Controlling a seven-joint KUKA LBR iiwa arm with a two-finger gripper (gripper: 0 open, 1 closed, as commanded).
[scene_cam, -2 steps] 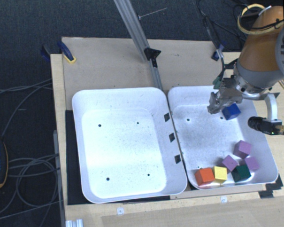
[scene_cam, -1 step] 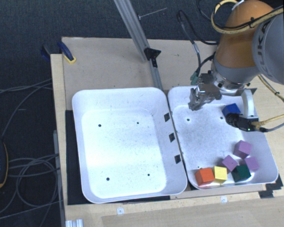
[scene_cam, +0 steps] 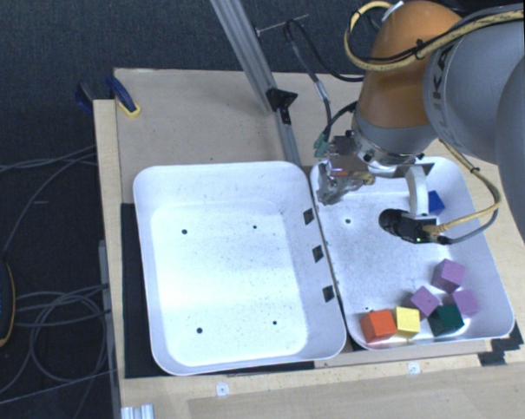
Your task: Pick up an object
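In the right bin (scene_cam: 470,195), near its front edge, we note blocks clustered: orange block (scene_cam: 380,324), yellow block (scene_cam: 408,319), green, purple. Gripper (scene_cam: 338,188) hangs well apart at the back; grip state unreadable.

Two white bins, the left bin (scene_cam: 222,267) and the right bin (scene_cam: 369,269), are speckled with dark dots, on a tan surface (scene_cam: 197,112). In the right bin: an orange block (scene_cam: 380,324), a yellow block (scene_cam: 408,319), a dark green block (scene_cam: 445,321), three purple blocks (scene_cam: 449,274) and a blue block (scene_cam: 434,202). The arm (scene_cam: 447,57) is grey with an orange band
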